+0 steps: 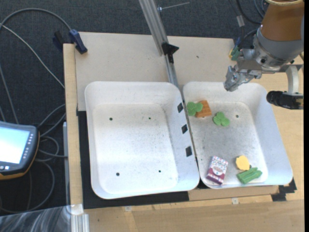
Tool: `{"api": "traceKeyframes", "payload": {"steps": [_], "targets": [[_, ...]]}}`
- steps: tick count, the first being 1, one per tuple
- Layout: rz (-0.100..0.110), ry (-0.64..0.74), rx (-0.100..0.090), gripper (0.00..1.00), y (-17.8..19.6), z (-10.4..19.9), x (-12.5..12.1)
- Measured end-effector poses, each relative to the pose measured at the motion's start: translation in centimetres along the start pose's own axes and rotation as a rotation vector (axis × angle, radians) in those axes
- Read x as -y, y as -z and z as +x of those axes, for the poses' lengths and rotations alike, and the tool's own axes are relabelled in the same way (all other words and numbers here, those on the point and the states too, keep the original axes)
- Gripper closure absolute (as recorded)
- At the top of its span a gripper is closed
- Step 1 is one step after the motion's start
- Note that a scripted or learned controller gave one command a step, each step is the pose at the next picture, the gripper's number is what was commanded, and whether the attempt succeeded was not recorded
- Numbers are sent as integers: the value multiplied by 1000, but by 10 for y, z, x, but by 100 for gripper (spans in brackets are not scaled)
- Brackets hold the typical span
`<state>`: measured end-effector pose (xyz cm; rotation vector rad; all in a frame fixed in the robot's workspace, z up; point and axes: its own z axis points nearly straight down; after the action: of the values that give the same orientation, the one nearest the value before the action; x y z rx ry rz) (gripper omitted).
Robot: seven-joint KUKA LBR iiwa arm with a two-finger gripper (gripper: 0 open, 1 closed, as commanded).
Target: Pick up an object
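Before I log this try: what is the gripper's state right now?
Gripper: above the right bin's far rim, nothing seen in it; open or shut cannot be told.

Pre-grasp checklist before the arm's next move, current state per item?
1. Gripper carrying nothing: ok, nothing seen between its fingers.
2. Gripper over the right bin: ok, at the far rim.
3. Targets in that bin: ok, five of them.
4. Isolated target: ok, green clover piece lies apart.
5. Clutter: not ok, green piece touches orange block; yellow piece touches green ridged piece.
6. Small carton clearance: not ok, at the near wall.
7. Finger opening: cannot tell.
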<state>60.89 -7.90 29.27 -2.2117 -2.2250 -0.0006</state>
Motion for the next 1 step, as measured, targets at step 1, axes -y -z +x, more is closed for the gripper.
{"api": "traceKeyframes", "payload": {"steps": [1], "targets": [[1,-1,1,100,-15,41,15]]}}
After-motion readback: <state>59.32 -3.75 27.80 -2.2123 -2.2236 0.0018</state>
